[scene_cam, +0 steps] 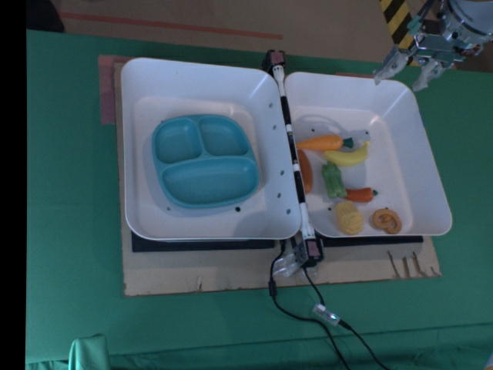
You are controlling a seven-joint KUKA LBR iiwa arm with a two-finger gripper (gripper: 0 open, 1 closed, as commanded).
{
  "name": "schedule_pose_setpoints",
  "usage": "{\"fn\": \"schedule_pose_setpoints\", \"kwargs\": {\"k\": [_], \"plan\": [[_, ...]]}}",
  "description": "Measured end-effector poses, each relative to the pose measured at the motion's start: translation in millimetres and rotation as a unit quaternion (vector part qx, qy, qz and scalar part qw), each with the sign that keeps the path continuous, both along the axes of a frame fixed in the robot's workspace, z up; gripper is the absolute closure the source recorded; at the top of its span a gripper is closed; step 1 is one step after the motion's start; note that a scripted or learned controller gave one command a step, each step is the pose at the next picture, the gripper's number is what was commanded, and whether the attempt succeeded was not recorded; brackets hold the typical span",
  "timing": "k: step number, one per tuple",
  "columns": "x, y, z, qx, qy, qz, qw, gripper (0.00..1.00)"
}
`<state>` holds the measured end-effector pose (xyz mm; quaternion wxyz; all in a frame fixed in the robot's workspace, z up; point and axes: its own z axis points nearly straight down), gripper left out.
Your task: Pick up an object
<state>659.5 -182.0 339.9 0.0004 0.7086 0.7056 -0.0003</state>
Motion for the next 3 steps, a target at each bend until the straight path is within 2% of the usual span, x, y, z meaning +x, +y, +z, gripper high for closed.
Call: {"fn": "schedule_pose_setpoints", "kwargs": {"k": [1, 2, 3], "plan": [[3.1, 54.5, -80.3, -0.0003, -0.002, 0.001, 1.0000, 0.00], [18.5, 68.3, -148.7, -0.0011, -0.003, 0.001, 1.0000, 0.00], [-19.0, 77.4, -153.4, -0.0026, -0.009, 0.001, 1.0000, 0.00]]}}
